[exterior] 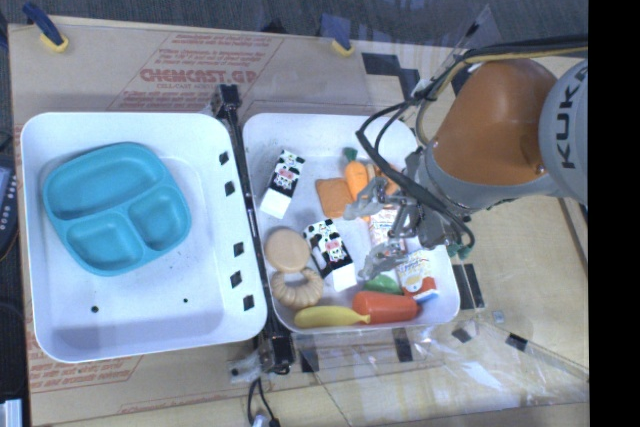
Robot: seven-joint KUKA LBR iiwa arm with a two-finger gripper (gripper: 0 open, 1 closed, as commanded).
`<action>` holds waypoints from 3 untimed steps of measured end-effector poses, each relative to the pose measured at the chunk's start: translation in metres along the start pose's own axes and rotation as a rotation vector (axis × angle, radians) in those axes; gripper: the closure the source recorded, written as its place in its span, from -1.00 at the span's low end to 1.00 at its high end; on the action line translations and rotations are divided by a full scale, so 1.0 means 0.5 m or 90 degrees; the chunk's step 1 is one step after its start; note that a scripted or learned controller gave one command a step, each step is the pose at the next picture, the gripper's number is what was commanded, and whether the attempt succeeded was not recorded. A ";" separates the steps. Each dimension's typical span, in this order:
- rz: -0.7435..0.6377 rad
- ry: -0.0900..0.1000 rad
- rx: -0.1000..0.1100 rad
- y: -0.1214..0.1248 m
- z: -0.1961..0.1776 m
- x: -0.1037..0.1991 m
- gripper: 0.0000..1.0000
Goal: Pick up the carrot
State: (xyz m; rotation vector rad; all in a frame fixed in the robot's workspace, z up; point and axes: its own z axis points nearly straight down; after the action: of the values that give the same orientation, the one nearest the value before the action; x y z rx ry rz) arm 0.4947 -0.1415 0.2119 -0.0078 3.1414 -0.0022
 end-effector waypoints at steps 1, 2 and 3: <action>-0.049 0.000 -0.001 -0.061 0.084 -0.105 -1.00; -0.097 -0.005 0.001 -0.137 0.237 -0.206 -1.00; -0.103 -0.007 0.001 -0.132 0.212 -0.211 1.00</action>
State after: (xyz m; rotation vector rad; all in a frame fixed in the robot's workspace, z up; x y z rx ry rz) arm 0.6005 -0.2071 0.1058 -0.2606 3.1194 -0.0048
